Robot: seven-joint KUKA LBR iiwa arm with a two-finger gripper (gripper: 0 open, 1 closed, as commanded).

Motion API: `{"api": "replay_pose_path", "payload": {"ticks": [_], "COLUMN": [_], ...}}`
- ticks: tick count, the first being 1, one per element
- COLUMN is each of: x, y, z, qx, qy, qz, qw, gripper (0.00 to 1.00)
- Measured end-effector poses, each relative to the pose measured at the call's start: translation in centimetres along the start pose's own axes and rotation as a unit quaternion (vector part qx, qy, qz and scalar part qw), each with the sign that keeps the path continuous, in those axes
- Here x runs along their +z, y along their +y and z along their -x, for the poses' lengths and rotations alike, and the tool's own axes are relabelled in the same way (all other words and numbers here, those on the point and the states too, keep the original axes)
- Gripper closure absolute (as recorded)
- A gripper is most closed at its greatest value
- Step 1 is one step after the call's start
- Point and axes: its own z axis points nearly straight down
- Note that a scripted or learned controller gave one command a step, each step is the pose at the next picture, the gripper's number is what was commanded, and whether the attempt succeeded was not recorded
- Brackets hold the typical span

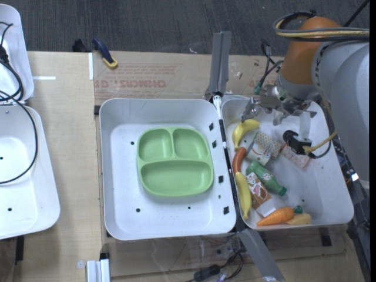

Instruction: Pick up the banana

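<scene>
A yellow banana (243, 131) lies curved against the left wall of the right bin (329, 207), near its far corner. A second long yellow fruit (243, 194) lies further forward along the same wall. My gripper (254, 107) hangs over the far left corner of the right bin, just above the upper end of the banana and close to it. Nothing is seen lifted in it. The grey arm with its orange band (305, 46) covers the bin's far right part.
The right bin also holds a red-orange pepper (238, 157), a green bottle (267, 180), a small carton (264, 147), a printed box (258, 191), a carrot (276, 216) and a pale packet (296, 157). A green divided plate (174, 160) lies in the left bin (111, 157).
</scene>
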Motion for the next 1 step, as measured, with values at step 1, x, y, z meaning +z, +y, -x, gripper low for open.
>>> {"api": "replay_pose_path", "payload": {"ticks": [1], "x": [2.18], "y": [-0.8], "z": [-0.09], "qx": [0.029], "qy": [-0.001], "qz": [-0.012], "qw": [0.9995], "gripper": [0.0]}}
